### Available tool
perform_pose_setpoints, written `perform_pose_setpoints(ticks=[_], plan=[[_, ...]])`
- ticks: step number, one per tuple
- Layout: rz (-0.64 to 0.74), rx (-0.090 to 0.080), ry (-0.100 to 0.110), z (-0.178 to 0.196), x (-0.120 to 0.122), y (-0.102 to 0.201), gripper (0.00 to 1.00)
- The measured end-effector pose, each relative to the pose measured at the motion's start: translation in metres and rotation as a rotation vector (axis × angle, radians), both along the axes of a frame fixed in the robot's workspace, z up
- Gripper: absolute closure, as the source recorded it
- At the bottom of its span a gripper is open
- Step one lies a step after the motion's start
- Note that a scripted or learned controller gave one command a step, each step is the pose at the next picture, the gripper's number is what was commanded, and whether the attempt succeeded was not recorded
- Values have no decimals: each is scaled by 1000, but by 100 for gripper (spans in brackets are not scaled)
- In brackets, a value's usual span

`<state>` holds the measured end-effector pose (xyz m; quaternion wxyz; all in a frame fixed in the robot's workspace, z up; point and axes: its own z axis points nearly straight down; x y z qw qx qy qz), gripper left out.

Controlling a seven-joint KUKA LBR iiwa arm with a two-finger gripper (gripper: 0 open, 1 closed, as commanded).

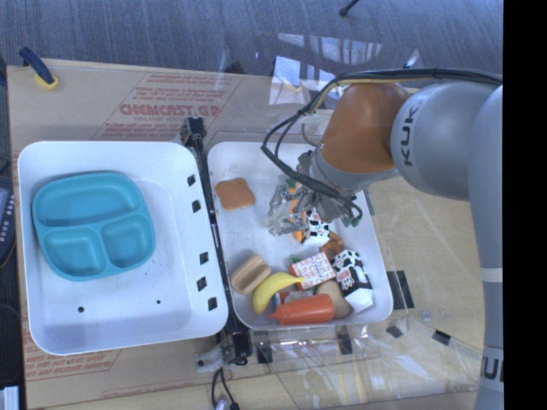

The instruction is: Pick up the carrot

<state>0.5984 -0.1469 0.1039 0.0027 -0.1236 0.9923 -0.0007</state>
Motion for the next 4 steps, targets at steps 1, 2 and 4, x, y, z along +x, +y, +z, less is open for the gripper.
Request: perform_pose_setpoints(ticks=[1, 2, 4], plan=[[18, 0, -10, 96, 42, 62, 100], [78, 1, 9, 59, -58, 42, 100], [87, -1, -2, 82, -52, 44, 100]])
